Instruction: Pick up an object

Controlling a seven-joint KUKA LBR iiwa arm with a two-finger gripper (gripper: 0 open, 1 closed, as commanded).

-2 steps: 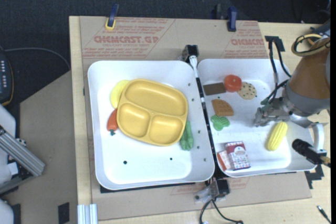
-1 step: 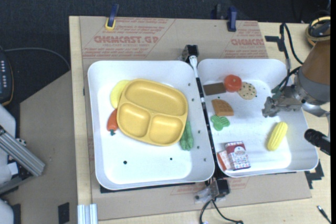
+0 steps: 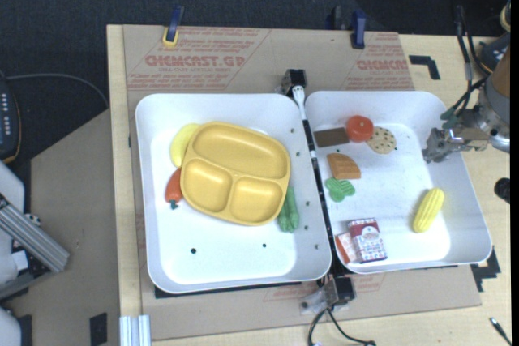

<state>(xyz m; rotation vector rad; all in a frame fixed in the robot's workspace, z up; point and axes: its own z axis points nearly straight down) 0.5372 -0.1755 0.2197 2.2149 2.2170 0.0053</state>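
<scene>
We take this as the approach step: the gripper hangs at the right rim of the right bin, with nothing between its fingers, and we cannot tell whether they stand open or shut. Taking the corn cob as our landmark, the gripper is above it in the view and near, so we judge the cob the likeliest thing to be picked, though any piece would serve. The cob lies tilted on bare white floor, apart from the bin's right wall; to its left and lower sits the red carton at the bin's near edge, well apart from it. Farther left of the cob are the green piece and the bread slice, and up-left the cookie and tomato. The next move, as we see it, calls for swinging over the cob and descending across its narrow width. Open room lies all around it.
</scene>
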